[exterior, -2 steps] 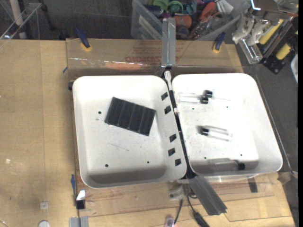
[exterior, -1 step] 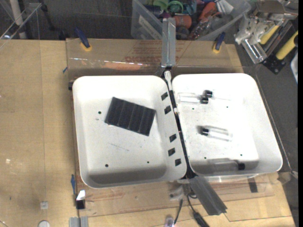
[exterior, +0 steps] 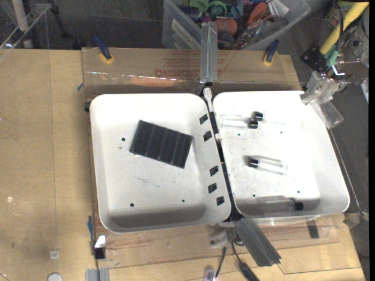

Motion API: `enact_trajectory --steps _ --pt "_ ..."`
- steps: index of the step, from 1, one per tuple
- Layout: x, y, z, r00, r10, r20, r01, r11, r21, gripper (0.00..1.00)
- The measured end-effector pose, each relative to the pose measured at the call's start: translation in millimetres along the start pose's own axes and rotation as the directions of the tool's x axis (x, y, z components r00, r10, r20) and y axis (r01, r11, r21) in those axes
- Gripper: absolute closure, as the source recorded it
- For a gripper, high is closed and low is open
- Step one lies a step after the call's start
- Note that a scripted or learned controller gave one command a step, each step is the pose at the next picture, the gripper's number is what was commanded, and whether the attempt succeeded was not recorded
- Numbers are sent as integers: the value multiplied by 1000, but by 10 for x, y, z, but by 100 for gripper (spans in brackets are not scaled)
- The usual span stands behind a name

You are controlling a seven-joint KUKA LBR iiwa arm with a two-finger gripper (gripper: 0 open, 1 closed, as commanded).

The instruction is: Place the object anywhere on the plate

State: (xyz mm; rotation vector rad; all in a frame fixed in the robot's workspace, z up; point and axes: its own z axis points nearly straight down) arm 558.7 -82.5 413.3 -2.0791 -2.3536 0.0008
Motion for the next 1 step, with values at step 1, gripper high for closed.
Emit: enact_trajectory --steps 1 --pt "272 209 -220 965 -262 3 262 965 -5 100"
